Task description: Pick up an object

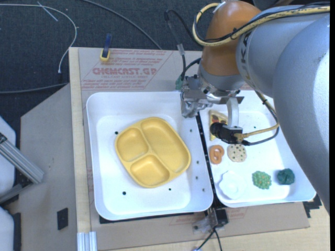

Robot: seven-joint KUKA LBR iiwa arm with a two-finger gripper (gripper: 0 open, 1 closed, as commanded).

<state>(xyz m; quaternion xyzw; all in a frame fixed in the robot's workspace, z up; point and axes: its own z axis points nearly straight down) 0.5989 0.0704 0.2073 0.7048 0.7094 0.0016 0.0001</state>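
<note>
while the gripper (191, 107) hung over the bins' shared wall, finger state unclear, a cookie (236, 152) and pretzel (216, 153) lay close, yellow tray (152, 150) leftward.

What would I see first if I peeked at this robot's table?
First you would spot the big grey robot arm with its orange band, reaching in from the right over the two bins. Next comes the yellow plastic tray with three compartments, lying in the middle of the left white bin. In the right white bin sit small toy foods: an orange ring, a speckled round cookie and a green leafy piece.
</note>
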